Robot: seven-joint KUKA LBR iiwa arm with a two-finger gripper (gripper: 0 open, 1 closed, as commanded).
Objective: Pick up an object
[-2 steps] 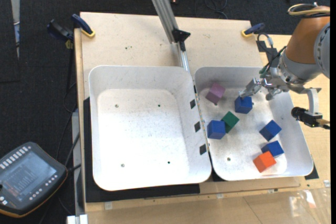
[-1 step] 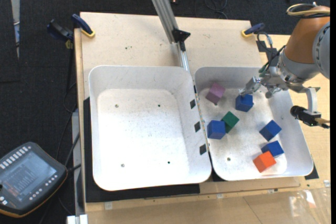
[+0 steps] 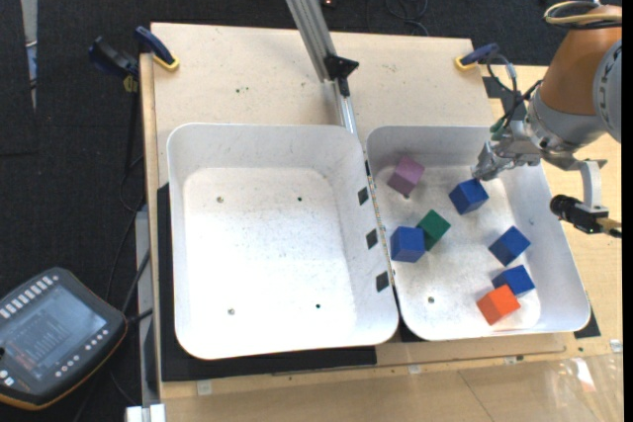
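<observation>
- Right now my gripper [image 3: 492, 160] hangs near the right bin's [image 3: 554, 242] far-right corner; I cannot tell its opening.
- Nearest is 1 blue cube [image 3: 468, 196], just below it toward the bin's middle, seemingly not gripped.

Two bins sit side by side on the bench [image 3: 257, 64]. The right bin [image 3: 554, 311] holds six blocks: one [image 3: 405, 176] at the back left, two touching [image 3: 407, 243] [image 3: 433, 227] near the left wall, one [image 3: 469, 196] mid-back beneath the gripper [image 3: 488, 163], three [image 3: 509, 244] [image 3: 518, 280] [image 3: 497, 303] front right.
</observation>
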